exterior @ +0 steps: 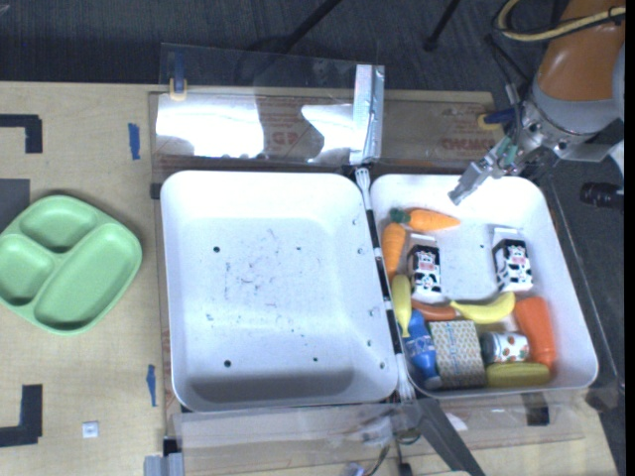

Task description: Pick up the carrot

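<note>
Hanging over the back corner of the right bin (pixel 571 266), the claw (pixel 466 188) carries nothing, and I cannot tell if it is open. One carrot (pixel 434 220) lies just below it, near enough for a short drop.

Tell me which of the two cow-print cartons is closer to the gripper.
The right-hand carton, by the bin's right wall, sits closer to the gripper than the carton beside the carrots.
</note>
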Controlling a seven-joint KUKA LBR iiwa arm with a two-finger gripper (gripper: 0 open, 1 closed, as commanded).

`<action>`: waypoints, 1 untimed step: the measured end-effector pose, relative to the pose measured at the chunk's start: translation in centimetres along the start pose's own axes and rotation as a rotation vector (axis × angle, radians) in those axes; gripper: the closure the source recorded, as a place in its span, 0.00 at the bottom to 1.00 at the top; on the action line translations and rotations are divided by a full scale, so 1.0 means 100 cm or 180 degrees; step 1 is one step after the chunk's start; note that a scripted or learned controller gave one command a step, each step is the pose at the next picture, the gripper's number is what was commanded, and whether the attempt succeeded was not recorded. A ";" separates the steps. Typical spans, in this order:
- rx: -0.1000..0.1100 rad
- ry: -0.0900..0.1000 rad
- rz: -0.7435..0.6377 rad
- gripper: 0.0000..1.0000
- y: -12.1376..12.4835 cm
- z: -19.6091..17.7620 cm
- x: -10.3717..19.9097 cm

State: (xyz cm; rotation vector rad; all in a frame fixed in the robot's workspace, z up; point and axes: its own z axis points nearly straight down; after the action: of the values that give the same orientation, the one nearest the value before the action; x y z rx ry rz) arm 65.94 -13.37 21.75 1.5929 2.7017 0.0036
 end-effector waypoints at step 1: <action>0.0004 0.0005 -0.0332 0.00 0.011 0.076 0.004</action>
State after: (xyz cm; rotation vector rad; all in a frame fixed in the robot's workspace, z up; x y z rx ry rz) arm 66.79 -12.47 14.17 1.4510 2.7827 0.0028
